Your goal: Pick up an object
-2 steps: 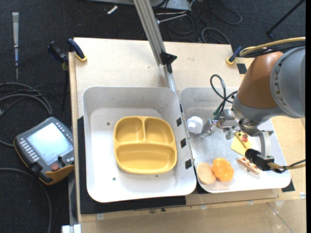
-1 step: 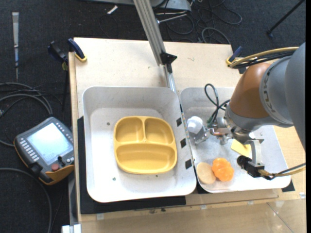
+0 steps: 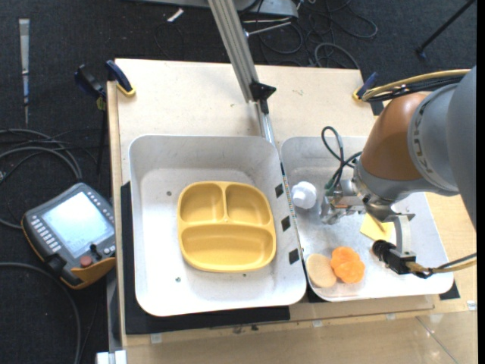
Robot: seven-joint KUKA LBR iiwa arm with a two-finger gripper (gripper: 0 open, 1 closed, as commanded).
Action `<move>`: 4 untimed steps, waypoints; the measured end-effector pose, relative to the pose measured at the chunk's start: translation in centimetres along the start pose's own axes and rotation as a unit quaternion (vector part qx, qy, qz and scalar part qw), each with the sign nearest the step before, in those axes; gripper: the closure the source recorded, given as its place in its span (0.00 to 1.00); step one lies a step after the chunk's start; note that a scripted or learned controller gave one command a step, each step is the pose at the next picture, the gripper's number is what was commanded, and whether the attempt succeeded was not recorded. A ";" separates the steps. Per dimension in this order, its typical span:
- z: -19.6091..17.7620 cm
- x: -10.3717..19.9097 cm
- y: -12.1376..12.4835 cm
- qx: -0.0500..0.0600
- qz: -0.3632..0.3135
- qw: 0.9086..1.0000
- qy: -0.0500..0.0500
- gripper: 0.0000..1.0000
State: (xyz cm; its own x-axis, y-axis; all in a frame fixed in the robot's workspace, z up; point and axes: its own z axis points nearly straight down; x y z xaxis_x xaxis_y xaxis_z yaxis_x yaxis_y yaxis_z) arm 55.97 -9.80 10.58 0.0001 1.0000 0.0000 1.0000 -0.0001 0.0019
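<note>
Claw [image 3: 331, 208], grip unclear, sits between white knob [image 3: 304, 195] and orange piece [image 3: 348, 265].

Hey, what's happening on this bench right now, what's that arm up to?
A grey robot arm with an orange band is reaching from the right into the right-hand white bin. Its hand sits low among the items there: a small white round object, a yellow flat piece, an orange ridged slice and a pale tan slice. Whether it grips anything is unclear. The left white bin holds a yellow divided plastic plate.
</note>
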 end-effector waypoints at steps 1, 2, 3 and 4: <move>-5.9 -0.9 0.1 -0.002 0.000 1.000 -0.001 1.00; -11.7 -1.5 1.0 -0.003 -0.001 1.000 -0.001 1.00; -16.2 -1.0 0.7 -0.002 -0.002 1.000 -0.001 1.00; -18.5 -1.0 0.8 -0.001 -0.002 1.000 -0.001 1.00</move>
State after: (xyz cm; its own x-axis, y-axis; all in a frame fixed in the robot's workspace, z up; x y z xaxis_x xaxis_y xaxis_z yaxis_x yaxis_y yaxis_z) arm 56.75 -10.80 29.09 -0.0031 1.0000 -0.0012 1.0000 0.0031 0.0041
